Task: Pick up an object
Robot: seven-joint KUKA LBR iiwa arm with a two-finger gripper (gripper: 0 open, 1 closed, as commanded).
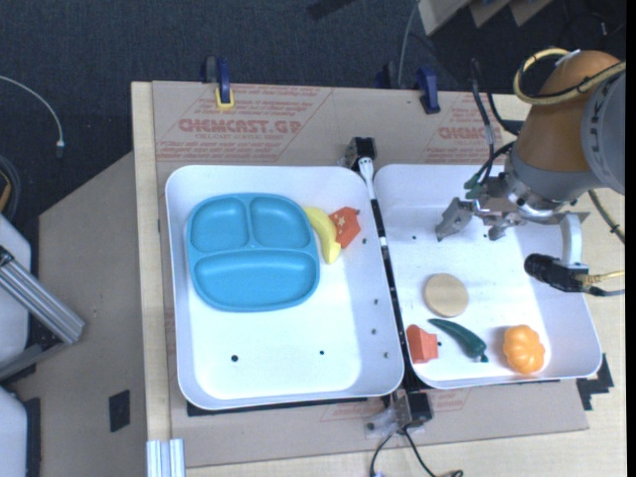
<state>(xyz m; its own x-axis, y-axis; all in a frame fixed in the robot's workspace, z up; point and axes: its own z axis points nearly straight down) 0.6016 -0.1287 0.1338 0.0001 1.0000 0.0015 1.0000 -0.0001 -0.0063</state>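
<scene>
My gripper (472, 226) hangs over the upper part of the right bin (566, 311), its two fingers spread apart and open, with nothing between them. Below it in that bin lie a tan round disc (446, 294), a red block (422, 343), a dark green pepper (459, 337) and an orange pumpkin-like piece (524, 349). The disc is the nearest of these, a short way below the fingertips and apart from them.
The left bin (278, 366) holds a blue divided plate (254, 250), a yellow banana (324, 233) against the plate's right side and a small red-orange piece (346, 225). A black ridge (381, 256) divides the bins. A black cable end (553, 270) juts out beside the arm.
</scene>
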